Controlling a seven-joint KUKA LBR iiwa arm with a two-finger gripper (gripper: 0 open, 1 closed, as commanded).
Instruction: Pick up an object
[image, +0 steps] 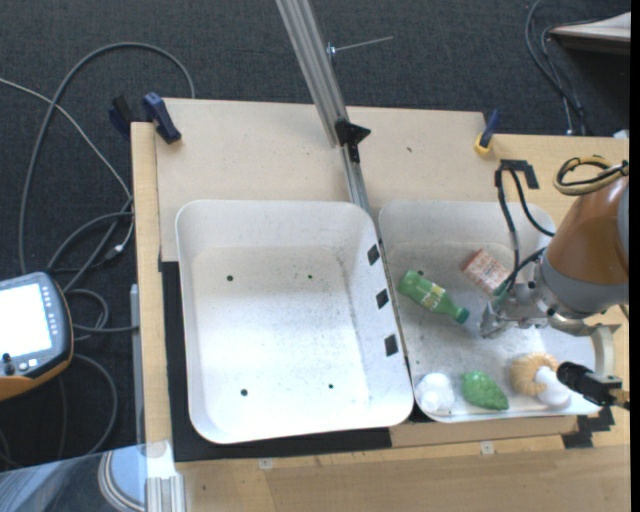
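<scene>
Dark carpet surrounds the table with two white bins; in the right bin (400, 225) a green bottle (432, 296) lies with its long axis running ten to four o'clock, just at nine o'clock of the gripper (497, 322); whether the jaws are apart I cannot tell.

A green plastic bottle (432, 296) with a yellowish label lies in the white speckled right bin (440, 225). Nearby are a pink-and-white patterned packet (484, 267), a leafy green soft toy (484, 390), a white ball (435, 392) and a tan-and-white plush (535, 376).
</scene>
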